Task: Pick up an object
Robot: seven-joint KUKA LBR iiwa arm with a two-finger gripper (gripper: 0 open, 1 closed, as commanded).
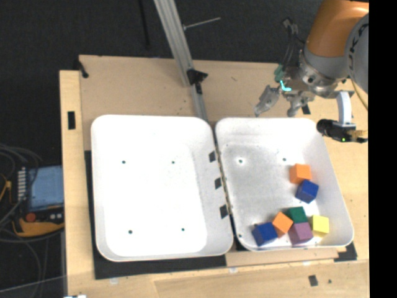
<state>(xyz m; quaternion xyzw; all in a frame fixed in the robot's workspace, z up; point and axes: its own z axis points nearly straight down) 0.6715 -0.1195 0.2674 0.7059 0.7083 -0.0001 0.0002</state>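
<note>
At the front of the right bin (248,143) sits a bunch of blocks. The dark blue block (265,233) is nearest, touching an orange block (283,221). A purple block (301,232), a green block (298,214) and a yellow block (320,224) crowd beside them. A little farther back, a second blue block (306,191) touches another orange block (301,172). The left bin (124,129) sits beside it on the desk (186,284).

At the far edge, the claw (280,103) hangs above the bin's rim. It looks spread open with nothing in it.

To do this well, I think it should pick a block with room on both sides, come straight down over it, then squeeze.
</note>
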